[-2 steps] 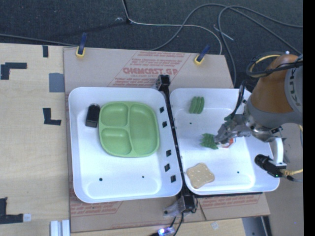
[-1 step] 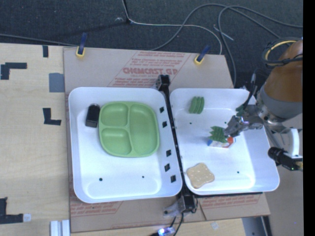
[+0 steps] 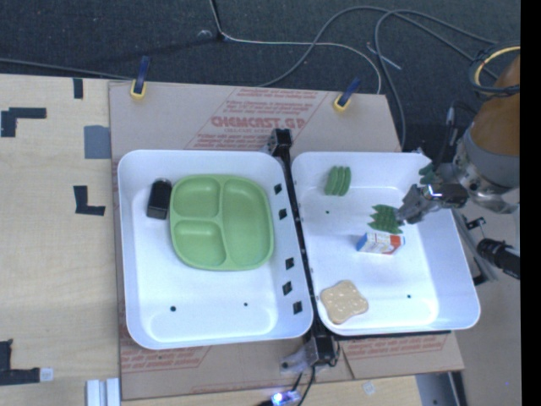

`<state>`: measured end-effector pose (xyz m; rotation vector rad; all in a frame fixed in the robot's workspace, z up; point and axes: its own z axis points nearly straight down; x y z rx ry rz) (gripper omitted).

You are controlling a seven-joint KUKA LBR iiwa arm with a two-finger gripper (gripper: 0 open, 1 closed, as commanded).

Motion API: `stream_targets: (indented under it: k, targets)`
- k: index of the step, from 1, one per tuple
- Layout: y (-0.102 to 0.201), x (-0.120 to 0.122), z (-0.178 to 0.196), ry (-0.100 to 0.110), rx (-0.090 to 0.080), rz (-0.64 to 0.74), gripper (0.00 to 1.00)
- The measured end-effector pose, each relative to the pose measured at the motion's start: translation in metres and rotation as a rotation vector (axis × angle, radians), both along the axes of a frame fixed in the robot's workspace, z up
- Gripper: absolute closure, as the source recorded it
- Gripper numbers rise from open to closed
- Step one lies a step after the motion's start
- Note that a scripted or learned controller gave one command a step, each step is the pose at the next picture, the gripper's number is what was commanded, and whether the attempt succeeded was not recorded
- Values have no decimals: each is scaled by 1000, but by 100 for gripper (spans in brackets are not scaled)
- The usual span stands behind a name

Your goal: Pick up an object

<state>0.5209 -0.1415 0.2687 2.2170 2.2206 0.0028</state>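
Hovering the gripper (image 3: 414, 205) at the frame's right, beside the dark green toy (image 3: 385, 218) in the right bin (image 3: 452, 307), we haven't lifted anything, and can't tell its grip state.

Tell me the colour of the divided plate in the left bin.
Light green; the plate shows clearly in the camera view.

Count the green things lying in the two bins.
3. A green plate in the left bin; a ridged green piece at the right bin's far end; a small leafy piece by the gripper. The arm may hide others.
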Motion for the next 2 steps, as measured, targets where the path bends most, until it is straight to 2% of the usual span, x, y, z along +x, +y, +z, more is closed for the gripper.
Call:
stream_targets:
  k: [2]
  targets:
    - [106, -15, -2, 6, 2, 5, 100]
